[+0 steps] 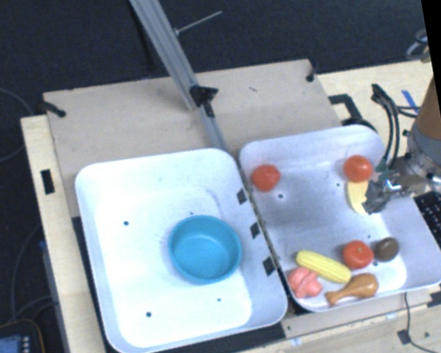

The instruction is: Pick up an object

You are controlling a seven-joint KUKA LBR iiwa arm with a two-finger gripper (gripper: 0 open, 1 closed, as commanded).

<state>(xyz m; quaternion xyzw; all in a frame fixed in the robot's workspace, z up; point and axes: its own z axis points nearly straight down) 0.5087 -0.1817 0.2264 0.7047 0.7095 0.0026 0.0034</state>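
Nearest the camera, along the front wall of the right bin (317, 150), a row of toy foods lies close together: a pink piece (305, 283) in the front-left corner, a yellow corn cob (323, 266) set at a slant just beside it, and a brown drumstick (352, 289) lying lengthwise against the front rim. Just behind the drumstick sits a red tomato (356, 254), and to its right, close by, a dark brown round piece (385, 250).

Farther back in the same bin, an orange-red ball (266, 177) rests near the rear-left corner, well apart from the front cluster. Near the rear-right sits another red ball (357, 167), and just in front of it a pale yellow piece (358, 195), the two touching or very nearly so.

On the other side, the left bin (115, 198) holds one blue bowl (205, 248), upright, standing right of the bin's middle.

From the right, the grey arm reaches in over the right bin's right rim. Its gripper (375, 196) hovers at the pale yellow piece, seemingly touching its right edge. Whether the gripper is open, closed, or gripping the piece, I cannot tell; that spot is too small and blurred.
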